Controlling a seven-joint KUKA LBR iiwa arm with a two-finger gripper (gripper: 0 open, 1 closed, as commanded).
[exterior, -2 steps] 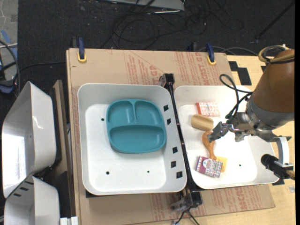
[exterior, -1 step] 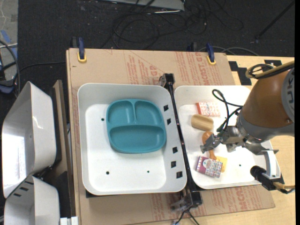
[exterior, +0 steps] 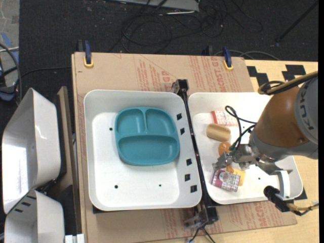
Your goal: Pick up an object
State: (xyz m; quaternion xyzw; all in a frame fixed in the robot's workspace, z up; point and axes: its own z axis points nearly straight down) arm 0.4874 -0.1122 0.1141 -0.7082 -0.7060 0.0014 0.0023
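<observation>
Teal moulded tray point(exterior: 147, 136) lies in the left bin point(exterior: 96, 151); fingers point(exterior: 226, 162), grip unclear, hover above a glossy packet point(exterior: 226, 179).

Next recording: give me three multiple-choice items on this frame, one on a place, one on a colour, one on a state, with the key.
1. Where does the divided plate lie?
A. left bin
B. right bin
C. on the bench

2. What colour is the plate?
A. red
B. teal
C. yellow

3. How does the hand stand relative to the right bin?
A. over the left bin
B. raised off beyond the bench
C. low over the items in it

Key: 1 A, the plate sits inside the left bin. 2 B, it is teal. 3 C, the hand is down by the pink packet and the tan cylinder.
</observation>
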